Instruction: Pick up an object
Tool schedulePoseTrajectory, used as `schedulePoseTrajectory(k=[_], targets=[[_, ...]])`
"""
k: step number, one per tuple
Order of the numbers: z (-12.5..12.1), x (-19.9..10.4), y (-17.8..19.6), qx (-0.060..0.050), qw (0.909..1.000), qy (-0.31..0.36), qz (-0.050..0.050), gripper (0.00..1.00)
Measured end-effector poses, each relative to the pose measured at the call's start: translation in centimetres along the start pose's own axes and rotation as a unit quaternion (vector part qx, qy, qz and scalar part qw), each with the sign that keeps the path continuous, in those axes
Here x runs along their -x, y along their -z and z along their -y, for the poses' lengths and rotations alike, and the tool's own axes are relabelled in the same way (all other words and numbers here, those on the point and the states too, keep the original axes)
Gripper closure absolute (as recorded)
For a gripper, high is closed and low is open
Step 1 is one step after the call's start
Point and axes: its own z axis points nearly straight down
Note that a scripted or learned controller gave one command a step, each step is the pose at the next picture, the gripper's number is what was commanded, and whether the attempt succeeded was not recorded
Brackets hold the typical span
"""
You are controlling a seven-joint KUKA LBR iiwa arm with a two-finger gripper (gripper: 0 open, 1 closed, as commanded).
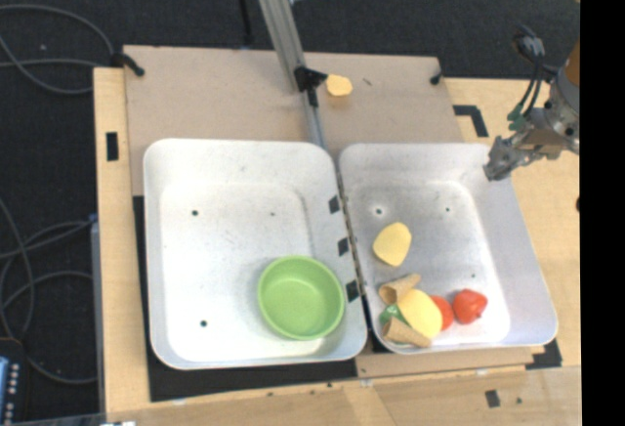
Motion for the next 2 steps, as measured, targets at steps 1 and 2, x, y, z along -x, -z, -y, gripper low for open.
schedulePoseTrajectory(k=[1,2], targets=[[-0.2,-4.7,-1.2,-0.004,1.0000,0.000,0.000,1.00],[0.3,-8.9,-1.0,-0.003,1.0000,0.000,-0.001,1.00]])
